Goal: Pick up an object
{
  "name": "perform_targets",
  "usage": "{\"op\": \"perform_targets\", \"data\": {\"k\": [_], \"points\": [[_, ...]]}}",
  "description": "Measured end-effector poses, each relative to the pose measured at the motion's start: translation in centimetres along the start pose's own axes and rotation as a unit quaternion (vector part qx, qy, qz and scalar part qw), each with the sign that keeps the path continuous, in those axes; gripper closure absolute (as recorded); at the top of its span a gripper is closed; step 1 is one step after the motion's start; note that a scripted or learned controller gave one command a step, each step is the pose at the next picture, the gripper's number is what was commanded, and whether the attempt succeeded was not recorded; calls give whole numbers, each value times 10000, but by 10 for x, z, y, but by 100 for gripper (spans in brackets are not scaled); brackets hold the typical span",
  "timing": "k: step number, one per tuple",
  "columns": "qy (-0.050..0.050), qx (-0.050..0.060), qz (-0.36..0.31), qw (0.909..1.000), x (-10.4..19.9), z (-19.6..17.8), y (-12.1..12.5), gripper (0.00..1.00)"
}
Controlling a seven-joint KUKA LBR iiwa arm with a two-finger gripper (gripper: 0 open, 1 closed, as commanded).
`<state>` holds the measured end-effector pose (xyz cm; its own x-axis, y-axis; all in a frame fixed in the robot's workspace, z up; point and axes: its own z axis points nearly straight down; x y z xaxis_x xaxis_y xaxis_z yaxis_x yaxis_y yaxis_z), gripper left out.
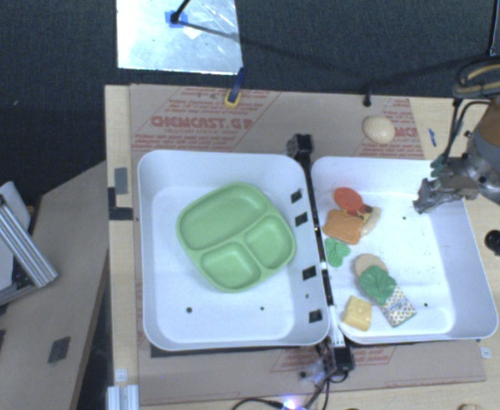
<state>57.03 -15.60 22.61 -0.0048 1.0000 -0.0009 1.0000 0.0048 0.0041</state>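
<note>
A robotics lab bench: two white bins (232,336) side by side on a cardboard sheet (207,118), aluminium framing (10,237) at left, dark carpet (44,58), cables (318,58) trailing across, toy food (362,267) sorted for testing.

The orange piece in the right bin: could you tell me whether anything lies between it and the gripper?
Nothing visible does. Bare white bin floor separates the gripper from the orange piece; a red piece lies just behind it.

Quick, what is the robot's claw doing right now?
End effector: above the right white bin's upper right part, away from the toys; open or closed cannot be told.
</note>
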Motion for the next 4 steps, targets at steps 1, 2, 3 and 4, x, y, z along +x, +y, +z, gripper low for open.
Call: {"op": "perform_targets", "data": {"k": [1, 2, 3, 4], "points": [[8, 9, -22, 10000, 49, 0, 12, 100], [14, 8, -31, 10000, 107, -10, 11, 100], [11, 11, -23, 10000, 159, -17, 10, 100], [7, 20, -13, 10000, 208, 1, 9, 100]]}}
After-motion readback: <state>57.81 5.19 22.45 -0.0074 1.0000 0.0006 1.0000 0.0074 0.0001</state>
